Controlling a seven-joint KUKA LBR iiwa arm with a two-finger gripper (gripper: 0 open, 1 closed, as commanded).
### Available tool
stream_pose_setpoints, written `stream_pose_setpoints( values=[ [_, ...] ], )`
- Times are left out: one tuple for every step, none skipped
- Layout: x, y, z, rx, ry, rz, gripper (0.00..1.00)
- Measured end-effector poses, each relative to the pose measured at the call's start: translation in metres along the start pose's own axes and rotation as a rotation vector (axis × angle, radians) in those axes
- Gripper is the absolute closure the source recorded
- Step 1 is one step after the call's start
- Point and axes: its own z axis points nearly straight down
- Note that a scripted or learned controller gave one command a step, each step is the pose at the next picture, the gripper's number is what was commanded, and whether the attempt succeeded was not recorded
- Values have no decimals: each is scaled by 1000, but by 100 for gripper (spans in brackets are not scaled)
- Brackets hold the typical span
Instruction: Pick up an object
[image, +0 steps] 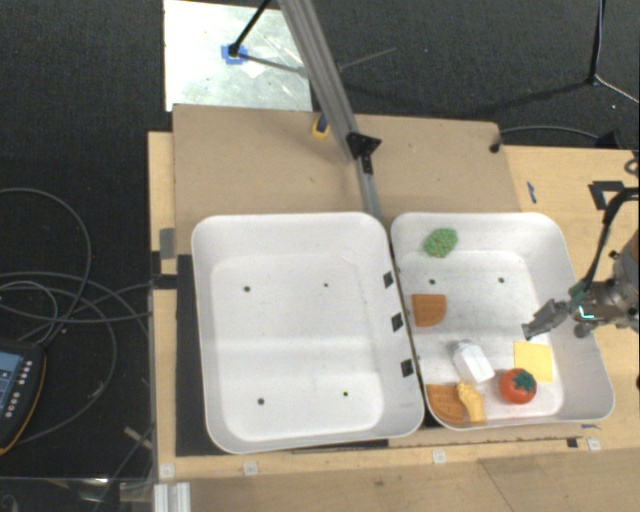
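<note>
The right bin (540, 232) holds several small things. A green knobbly ball (440, 241) lies near its far edge and an orange wedge (429, 309) sits by the left wall. A white bottle (470, 360), a yellow square block (534, 358), a red tomato (517, 386), a brown piece (447, 401) and a yellow figure (471, 400) cluster at the front. My gripper (547, 320) comes in from the right over the bin's right side, just above the yellow block, with nothing seen in it.
The left bin (290, 330) sits beside the right one, with black clips (396, 321) along the shared wall. A grey pole (335, 95) slants over the far bench. Cables lie on the floor to the left.
</note>
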Motion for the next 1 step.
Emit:
stream_pose_setpoints(
  values=[
    [0,1,-2,-4,-1,1,0]
  ],
)
